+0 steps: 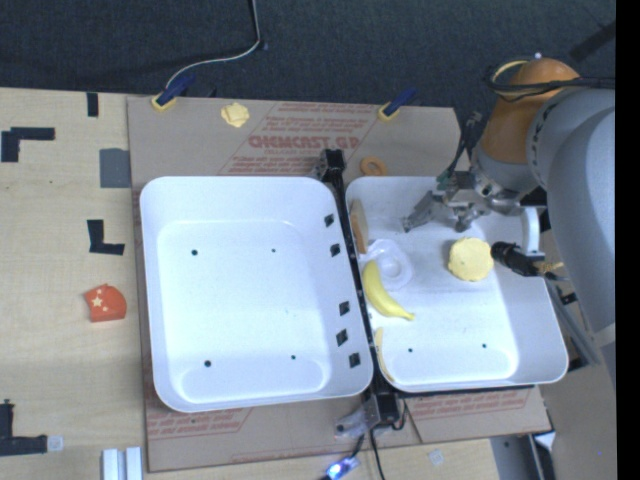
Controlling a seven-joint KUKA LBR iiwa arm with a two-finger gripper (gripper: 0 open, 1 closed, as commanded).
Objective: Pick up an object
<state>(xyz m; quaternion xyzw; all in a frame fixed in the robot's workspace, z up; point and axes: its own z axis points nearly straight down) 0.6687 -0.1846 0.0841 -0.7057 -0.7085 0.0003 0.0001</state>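
The right bin [500, 363] holds a yellow banana [384, 295] near its left wall, a clear plastic piece [391, 265] just above the banana, and a round pale-yellow object [470, 260] towards the right. My gripper [437, 224] hangs over the bin's far part, up and to the left of the round yellow object. Its fingers are spread open and nothing sits between them. A small tan item [358, 231] lies against the bin's left wall.
The left bin [160, 268] stands beside the right one, with black clips along the shared wall. Outside the bins lie a red object [107, 303] on the bench at left, a yellow lump [235, 115] and an orange ring [372, 166] on the cardboard.
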